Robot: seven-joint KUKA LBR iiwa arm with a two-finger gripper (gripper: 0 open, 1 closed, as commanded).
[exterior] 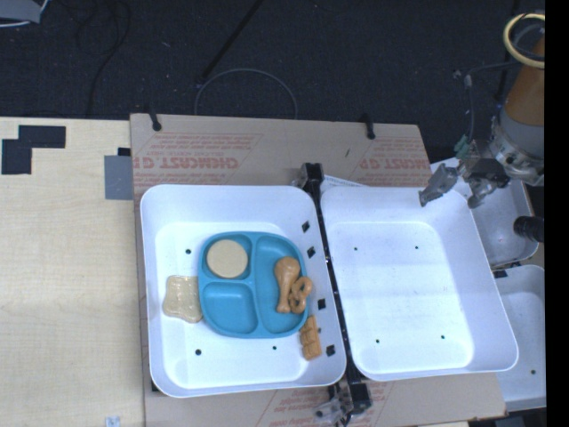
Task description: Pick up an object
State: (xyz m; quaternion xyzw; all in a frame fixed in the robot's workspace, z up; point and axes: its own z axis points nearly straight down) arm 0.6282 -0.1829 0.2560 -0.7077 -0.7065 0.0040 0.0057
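Both white bins [404,363] look like smooth, slightly glossy plastic. The blue divided tray [233,314] is matt plastic. Under them lies printed brown cardboard [267,149], dull-surfaced. At nine o'clock, the worktop [62,283] shows pale wood grain. The gripper [455,188] looks like grey metal.

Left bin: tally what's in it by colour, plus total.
Blue: 1, the divided tray.
Tan: 4, the round piece and the chicken-leg piece in the tray, the pale slice at the tray's left edge, the small piece by its lower right corner.
Total: 5.
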